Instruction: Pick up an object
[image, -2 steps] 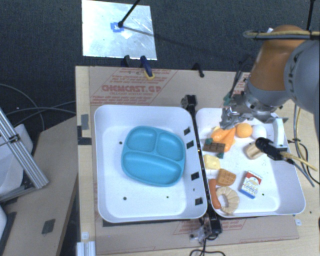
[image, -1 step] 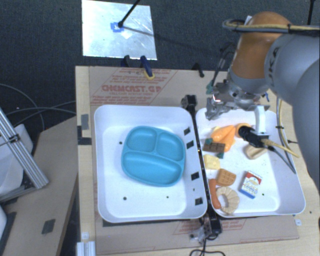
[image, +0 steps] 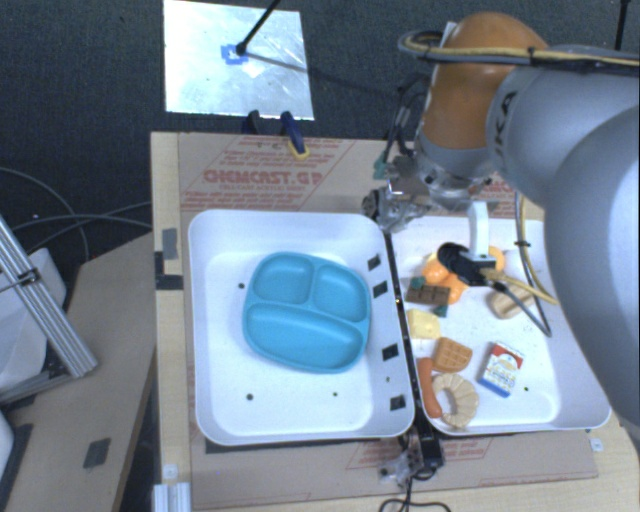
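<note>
Bench, two white bins (image: 215, 300): blue divided tray (image: 305, 310) left, crowded toy food (image: 450, 355) right. Gripper (image: 400, 208) at far rim; finger state indeterminable. Risk: rim collision, grasping nothing.

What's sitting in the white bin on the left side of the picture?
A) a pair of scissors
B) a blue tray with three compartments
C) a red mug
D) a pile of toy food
B: the left bin holds a blue divided tray with three compartments, while the toy food pieces, such as the waffle, lie in the right bin.
</note>
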